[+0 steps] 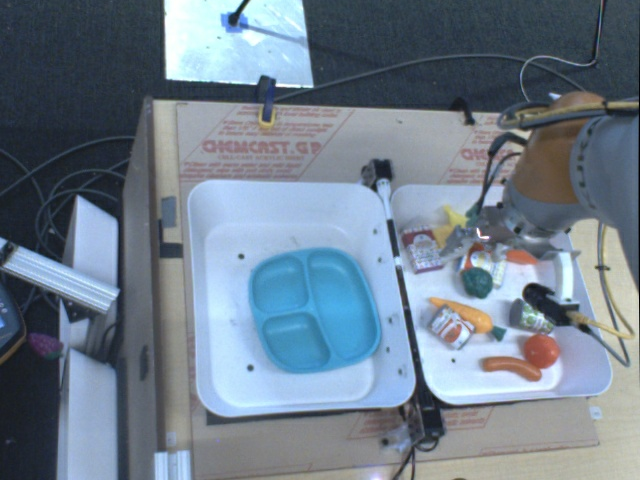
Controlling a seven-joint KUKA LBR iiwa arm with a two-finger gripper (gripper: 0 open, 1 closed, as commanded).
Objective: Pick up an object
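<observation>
1. Camera view, from above the bench: the grey KUKA arm with its orange wrist band (560, 163) reaches in from the right and sets its two-finger gripper (478, 236) low over the upper middle of the right-hand shallow white bin (590, 368)

2. Whether the gripper has closed on anything cannot be told from here; its tip is lost among the clutter beneath it

3. Closest beneath the tip lie a dark green rounded toy (477, 282) and a small white packet with coloured print (487, 264), the likeliest targets; a red-and-white printed carton (422, 249) sits just to their left by the bin divider

4. Elsewhere in that bin: an orange toy carrot (462, 313), a small red-and-white can (450, 328), a red toy tomato (541, 350), an orange-red toy sausage (513, 367)

5. The left-hand white bin (225, 218) carries a light blue three-compartment plastic tray (315, 308), well apart from the work

6. Judged from the crowding, a clean pick would call for a straight descent on one item, the closing direction clear of neighbours, then a slow vertical lift to confirm the hold
</observation>
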